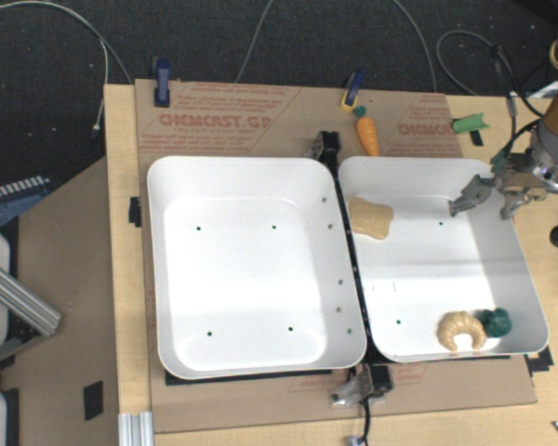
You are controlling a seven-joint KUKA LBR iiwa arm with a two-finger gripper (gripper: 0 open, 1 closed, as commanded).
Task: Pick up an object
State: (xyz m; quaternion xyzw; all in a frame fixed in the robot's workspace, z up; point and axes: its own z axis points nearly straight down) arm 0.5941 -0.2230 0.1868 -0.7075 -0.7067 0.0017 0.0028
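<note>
Camera view: the grey two-finger gripper is seen spread open and holding nothing above the right shallow white bin, well apart from the tan croissant-shaped toy.

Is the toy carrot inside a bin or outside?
Outside. The toy carrot lies on the cardboard behind the right bin, beyond its rim.

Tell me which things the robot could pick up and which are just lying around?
For the job:
- open end effector
- beige bread-slice toy
- tan croissant toy
- dark green round toy
- right white bin

Just lying about:
- orange carrot toy on the cardboard
- left white bin
- blue clamps
- green clip
</note>
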